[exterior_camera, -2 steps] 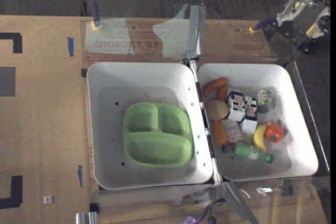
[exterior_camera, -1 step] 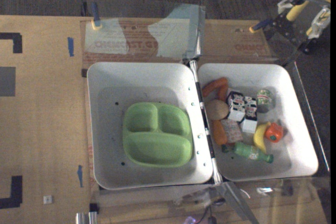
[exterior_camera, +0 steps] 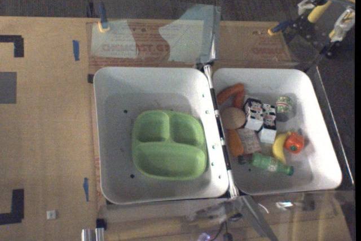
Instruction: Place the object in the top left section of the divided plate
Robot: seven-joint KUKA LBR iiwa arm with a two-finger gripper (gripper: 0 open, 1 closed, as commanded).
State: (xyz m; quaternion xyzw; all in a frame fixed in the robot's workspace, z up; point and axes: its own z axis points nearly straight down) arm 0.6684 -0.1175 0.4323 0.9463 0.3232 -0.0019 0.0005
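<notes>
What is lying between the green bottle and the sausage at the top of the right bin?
In the camera view, between the green bottle and the sausage lie a tan egg-shaped thing and a small flat packet.

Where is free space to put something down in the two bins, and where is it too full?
In the left bin, bare floor rings the green divided plate, widest between plate and far wall. All three plate sections are bare. In the right bin, the near-right corner beyond the green bottle is free; its middle is crowded around the banana and sausage.
</notes>
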